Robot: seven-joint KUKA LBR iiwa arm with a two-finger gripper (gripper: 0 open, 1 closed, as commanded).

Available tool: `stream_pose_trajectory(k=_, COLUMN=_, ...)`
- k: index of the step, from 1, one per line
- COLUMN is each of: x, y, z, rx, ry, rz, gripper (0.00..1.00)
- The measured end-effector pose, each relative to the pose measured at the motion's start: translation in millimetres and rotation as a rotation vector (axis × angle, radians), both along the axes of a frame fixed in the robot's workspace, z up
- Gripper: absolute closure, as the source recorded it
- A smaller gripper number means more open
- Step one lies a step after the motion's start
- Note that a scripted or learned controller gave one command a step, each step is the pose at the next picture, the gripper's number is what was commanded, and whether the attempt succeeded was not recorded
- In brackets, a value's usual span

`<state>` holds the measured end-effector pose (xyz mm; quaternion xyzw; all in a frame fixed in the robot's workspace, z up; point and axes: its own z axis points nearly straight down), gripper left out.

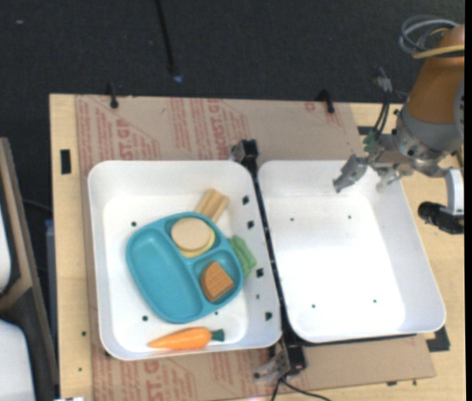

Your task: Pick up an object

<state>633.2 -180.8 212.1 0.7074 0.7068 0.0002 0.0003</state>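
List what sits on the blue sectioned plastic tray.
On the blue sectioned plastic tray: a round tan biscuit and a brown toast-like piece, each in its own small compartment. Whatever lies beneath the tray is covered.

1. Both bins, left bin (102,224) and right bin (403,257), look like smooth white plastic with a soft sheen.
2. Blue divided tray (156,282): moulded plastic, smooth, faintly glossy.
3. Carrot (181,338): orange toy plastic, slightly shiny.
4. Round biscuit-coloured disc (192,235) and brown toast-like piece (217,281): matt.
5. Bench sheet (160,132): matt brown cardboard with red print.
6. My gripper (367,170): dull grey metal; my arm's orange band (434,86) is smooth.
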Motion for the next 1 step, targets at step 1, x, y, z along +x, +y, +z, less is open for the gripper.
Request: stream_pose_trajectory(k=1, x=7.7, y=-37.6, z=-66.1, rx=0.000, ry=0.006, rz=-0.002, gripper=0.00)
